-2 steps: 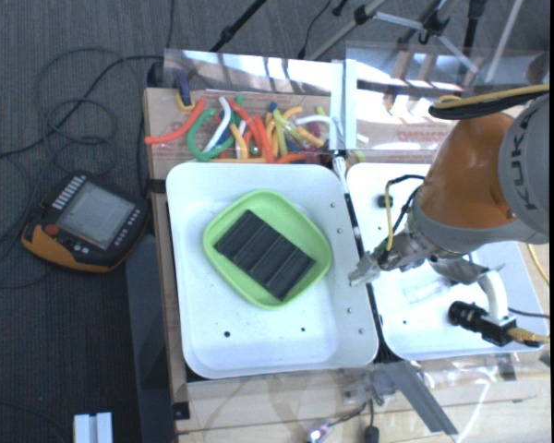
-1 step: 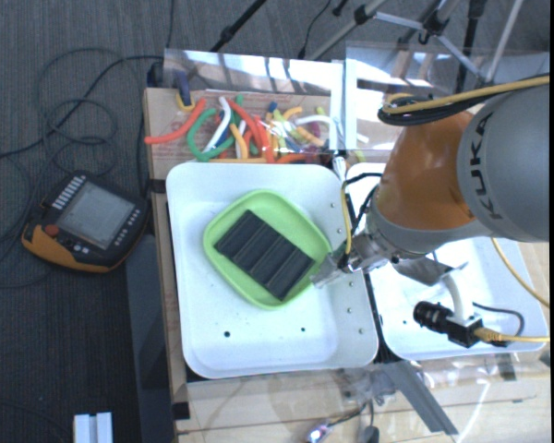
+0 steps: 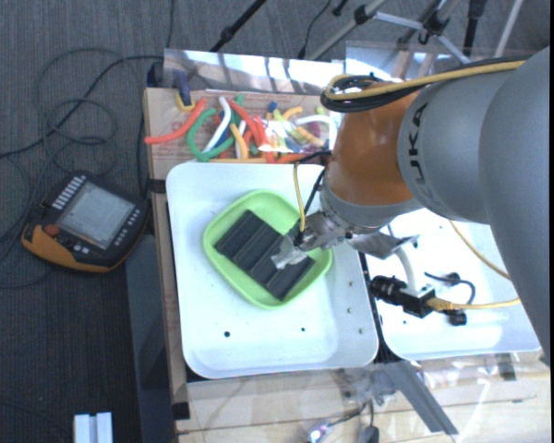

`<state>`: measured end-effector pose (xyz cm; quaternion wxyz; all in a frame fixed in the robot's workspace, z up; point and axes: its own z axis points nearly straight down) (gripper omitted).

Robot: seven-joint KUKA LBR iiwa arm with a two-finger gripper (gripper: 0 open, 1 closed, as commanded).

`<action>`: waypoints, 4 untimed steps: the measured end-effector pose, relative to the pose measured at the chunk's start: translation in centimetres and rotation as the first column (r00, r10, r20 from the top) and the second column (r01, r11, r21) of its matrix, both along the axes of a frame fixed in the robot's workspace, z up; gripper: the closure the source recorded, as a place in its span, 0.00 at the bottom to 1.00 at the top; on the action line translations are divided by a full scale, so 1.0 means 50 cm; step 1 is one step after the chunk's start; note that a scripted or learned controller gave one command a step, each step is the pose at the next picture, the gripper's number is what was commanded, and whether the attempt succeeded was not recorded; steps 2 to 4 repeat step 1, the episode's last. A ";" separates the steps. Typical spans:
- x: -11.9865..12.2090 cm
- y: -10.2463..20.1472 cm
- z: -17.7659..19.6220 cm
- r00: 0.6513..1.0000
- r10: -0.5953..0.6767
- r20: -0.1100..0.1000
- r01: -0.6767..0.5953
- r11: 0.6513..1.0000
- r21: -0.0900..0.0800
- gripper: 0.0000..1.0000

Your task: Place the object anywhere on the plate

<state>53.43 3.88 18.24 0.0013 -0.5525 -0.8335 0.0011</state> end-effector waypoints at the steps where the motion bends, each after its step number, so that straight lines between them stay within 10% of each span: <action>1: 0.000 -0.001 0.000 1.000 -0.001 0.000 0.001 1.000 0.000 0.00; 4: 0.000 -0.001 0.000 1.000 -0.001 0.000 0.001 1.000 0.000 0.00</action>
